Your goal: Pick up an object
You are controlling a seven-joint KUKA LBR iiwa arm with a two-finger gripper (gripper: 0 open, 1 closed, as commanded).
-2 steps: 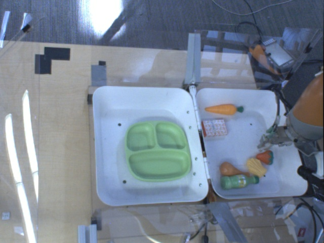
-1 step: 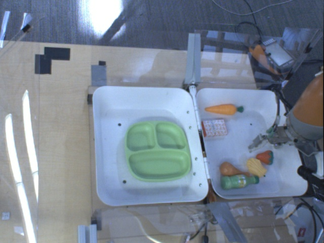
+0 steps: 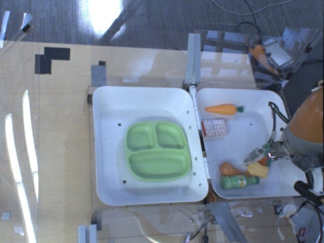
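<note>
The arm [image 3: 306, 128] leans in over the right bin [image 3: 263, 189], orange band up high at the edge, and the gripper [image 3: 259, 156] is down low near that bin's front right part. From here I can't tell how wide it stands or whether it has hold of anything; the tip is a small blur of metal and cable, so I'll leave that open. Just beneath and beside the tip sits a yellow piece [image 3: 259, 170], possibly touching it, though at this slant I wouldn't swear to contact. Right beside that, toward the bin's front wall, lies a green bottle [image 3: 239, 181] on its side, and at its left end an orange piece [image 3: 228, 168] rests against it. Farther back from the gripper, near the divider between the bins, there's a small box [image 3: 214, 128] with a red and white pattern, lying flat. Beyond that, toward the bin's back wall and well apart from the tip, a carrot [image 3: 221, 109] lies on its side with its green top pointing toward the arm's side. Across the divider, well away from the gripper, the left bin [image 3: 106, 135] holds a green tray [image 3: 158, 151] with three compartments, sitting flat in the middle.
</note>
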